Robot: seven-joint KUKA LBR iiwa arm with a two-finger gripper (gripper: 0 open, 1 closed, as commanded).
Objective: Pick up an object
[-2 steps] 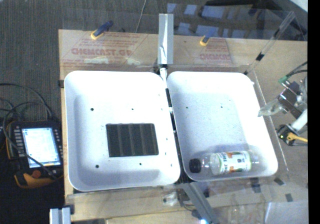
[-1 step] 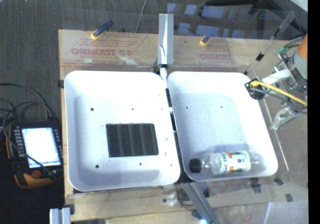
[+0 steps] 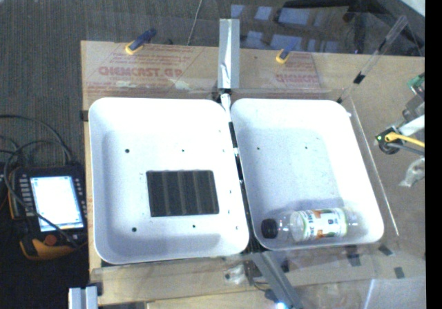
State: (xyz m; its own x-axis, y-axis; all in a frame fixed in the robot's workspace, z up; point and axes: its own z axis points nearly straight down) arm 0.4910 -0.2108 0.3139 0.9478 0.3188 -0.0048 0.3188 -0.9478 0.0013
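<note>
Nothing is lifted yet: the bottle [image 3: 314, 225] lies in the right bin [image 3: 297, 128], the dark pad [image 3: 182, 192] in the left bin [image 3: 124, 121]. The jaws' state cannot be told.

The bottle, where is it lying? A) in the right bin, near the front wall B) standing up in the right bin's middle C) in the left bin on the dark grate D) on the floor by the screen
A: the bottle lies on its side in the right bin, against its front wall.
</note>
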